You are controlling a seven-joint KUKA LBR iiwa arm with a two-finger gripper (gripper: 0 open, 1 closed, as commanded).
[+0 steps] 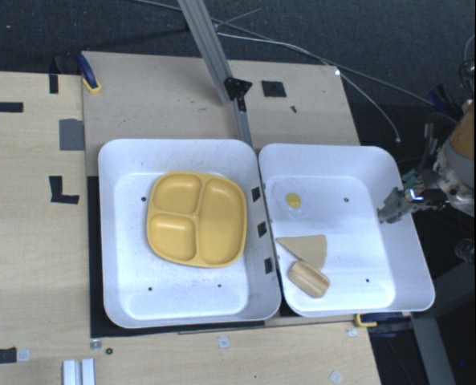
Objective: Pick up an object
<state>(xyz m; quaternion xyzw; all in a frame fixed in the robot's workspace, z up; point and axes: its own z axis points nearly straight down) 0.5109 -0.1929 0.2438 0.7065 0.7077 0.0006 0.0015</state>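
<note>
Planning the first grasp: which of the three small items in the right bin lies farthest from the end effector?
The tan wooden cylinder, at the bin's front-left, beyond the wedge and yellow disc.

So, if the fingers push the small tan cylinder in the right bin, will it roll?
Probably. The cylinder lies on its side, so it may roll. It looks like solid wood, likely stiff. It touches the tan wedge, which may block it.
</note>
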